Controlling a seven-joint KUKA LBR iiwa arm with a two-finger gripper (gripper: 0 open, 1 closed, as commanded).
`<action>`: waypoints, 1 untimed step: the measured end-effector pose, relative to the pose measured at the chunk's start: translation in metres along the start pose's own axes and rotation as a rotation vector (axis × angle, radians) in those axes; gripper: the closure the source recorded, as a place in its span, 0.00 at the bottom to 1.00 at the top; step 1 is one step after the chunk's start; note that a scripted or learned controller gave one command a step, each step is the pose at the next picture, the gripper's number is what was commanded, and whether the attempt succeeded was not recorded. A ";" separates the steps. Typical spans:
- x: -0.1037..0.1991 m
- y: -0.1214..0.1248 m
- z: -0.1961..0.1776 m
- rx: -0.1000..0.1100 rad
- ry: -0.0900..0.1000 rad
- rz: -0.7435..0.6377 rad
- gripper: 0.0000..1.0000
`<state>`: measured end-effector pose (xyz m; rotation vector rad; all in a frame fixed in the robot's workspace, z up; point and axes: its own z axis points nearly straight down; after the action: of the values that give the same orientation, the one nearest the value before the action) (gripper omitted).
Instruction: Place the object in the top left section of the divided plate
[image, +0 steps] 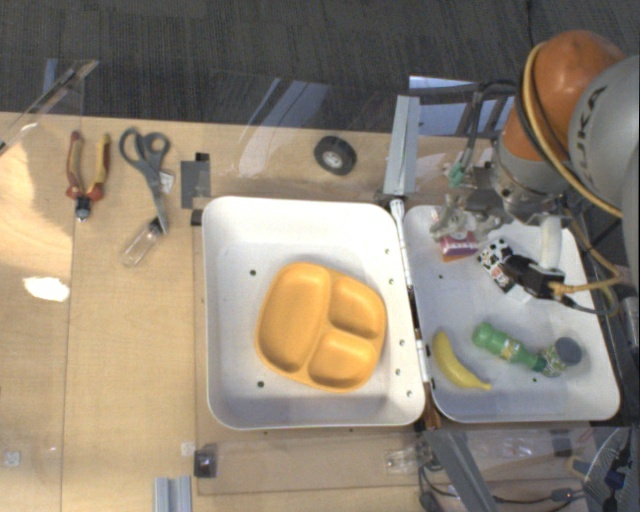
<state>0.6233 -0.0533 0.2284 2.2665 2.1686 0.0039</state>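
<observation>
One grey two-finger gripper (462, 222) low in right white bin (590, 400) — grip state unclear; yellow three-section divided plate (322, 325) in left white bin (230, 300).

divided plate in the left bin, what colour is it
Yellow-orange all over; the divided plate shows best in the camera view.

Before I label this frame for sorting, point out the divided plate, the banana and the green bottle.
divided plate (322, 326), camera view, ridge where its sections meet.
banana (456, 364), camera view, middle of its curve.
green bottle (508, 347), camera view, middle of its body.
</observation>
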 end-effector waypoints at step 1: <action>0.040 -0.063 0.044 0.003 0.002 0.034 1.00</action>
<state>0.5623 -0.0107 0.1840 2.3060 2.1320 0.0032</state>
